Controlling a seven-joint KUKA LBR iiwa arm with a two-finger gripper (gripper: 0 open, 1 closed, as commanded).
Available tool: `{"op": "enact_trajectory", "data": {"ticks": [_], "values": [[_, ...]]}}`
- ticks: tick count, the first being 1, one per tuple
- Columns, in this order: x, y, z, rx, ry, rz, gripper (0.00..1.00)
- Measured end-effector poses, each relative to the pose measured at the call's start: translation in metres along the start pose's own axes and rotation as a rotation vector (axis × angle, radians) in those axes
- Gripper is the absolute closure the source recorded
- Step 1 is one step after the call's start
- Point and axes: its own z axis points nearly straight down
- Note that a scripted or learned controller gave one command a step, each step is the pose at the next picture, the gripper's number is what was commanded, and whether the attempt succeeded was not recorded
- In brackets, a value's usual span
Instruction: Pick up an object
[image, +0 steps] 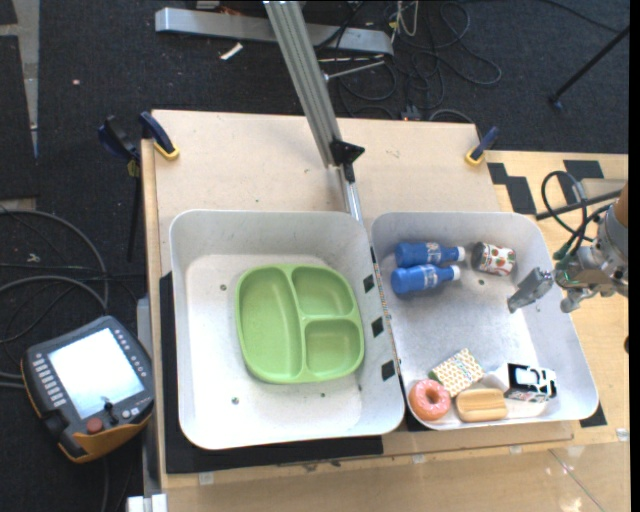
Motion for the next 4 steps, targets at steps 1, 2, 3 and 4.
{"op": "enact_trajectory", "data": {"ticks": [1, 2, 3, 4], "values": [[0.0, 0.0, 0.0, 0.0, 0.0, 0.001, 0.0], [0.0, -0.001, 0.043, 0.004, 0.001, 0.003, 0.0], [0.007, -0.009, 0.091, 0.005, 0.002, 0.003, 0.0], [0.007, -0.007, 0.138, -0.003, -0.002, 0.004, 0.0]]}}
